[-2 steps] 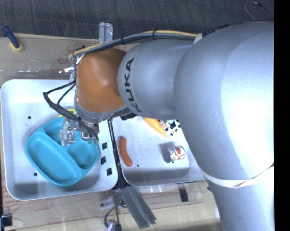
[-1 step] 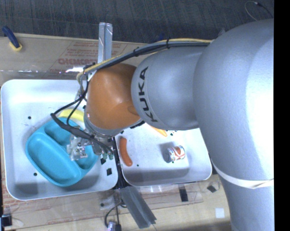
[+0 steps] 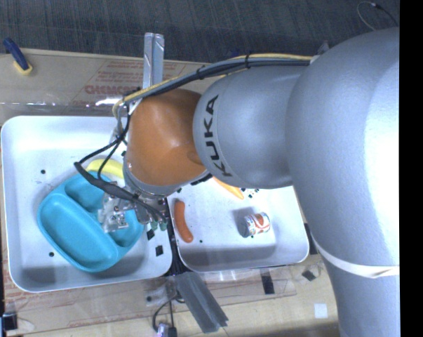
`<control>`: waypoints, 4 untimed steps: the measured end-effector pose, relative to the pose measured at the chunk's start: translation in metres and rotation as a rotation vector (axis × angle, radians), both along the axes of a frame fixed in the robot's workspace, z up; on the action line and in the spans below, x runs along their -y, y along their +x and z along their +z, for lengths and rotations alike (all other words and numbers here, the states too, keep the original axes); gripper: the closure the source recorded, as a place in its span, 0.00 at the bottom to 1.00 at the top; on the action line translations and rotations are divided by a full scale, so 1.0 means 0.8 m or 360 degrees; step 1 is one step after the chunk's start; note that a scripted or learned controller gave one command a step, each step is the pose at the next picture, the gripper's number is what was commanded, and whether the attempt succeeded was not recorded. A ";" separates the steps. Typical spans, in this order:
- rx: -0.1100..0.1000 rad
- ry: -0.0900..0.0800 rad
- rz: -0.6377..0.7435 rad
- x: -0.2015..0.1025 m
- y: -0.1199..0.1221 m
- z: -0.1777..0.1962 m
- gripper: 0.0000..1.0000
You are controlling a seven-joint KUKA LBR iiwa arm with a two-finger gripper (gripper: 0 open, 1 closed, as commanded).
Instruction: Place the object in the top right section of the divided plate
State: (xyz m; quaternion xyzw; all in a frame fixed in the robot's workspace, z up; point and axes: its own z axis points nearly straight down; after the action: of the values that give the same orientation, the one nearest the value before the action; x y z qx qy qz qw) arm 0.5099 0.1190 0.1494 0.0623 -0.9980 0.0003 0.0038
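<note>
The grey KUKA arm [image 3: 267, 132] with its orange wrist band reaches in from the right and hangs over the left white bin [image 3: 18, 209]. Its pincer [image 3: 120, 216] sits low above the blue plastic divided plate [image 3: 74, 234], at the plate's right side, over the small sections rather than the large near-left one.

Whether the pincer is open or closed cannot be told; the metal parts at its tip are small and tangled with cable. Nothing can be seen held in it.

Which object the task means is not certain. A yellow object [image 3: 104, 167] lies just beyond the plate, touching or nearly touching its far edge, half hidden under the wrist. It lies to the far side of the pincer and slightly left. An orange sausage-shaped toy [image 3: 182, 223] lies in the right white bin [image 3: 288, 248], near the divider, long axis running near to far, to the pincer's right. A small red-and-white can [image 3: 254, 224] rests further right in the same bin.

Judgement: the top right section is directly below or just beside the pincer, so the coming move turns on a short descent.
</note>
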 end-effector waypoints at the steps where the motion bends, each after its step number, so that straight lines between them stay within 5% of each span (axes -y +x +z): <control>1: 0.0004 0.0001 0.0121 0.007 -0.035 0.038 1.00; 2: 0.0004 0.0001 0.0121 0.007 -0.035 0.038 0.00; 3: 0.0011 0.0002 0.0126 0.012 -0.032 0.081 0.00; 4: 0.0007 0.0001 0.0128 0.011 -0.030 0.091 1.00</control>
State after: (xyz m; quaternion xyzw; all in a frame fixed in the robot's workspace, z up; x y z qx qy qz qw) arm 0.4859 0.1105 0.2221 0.1024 -0.9947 0.0002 0.0016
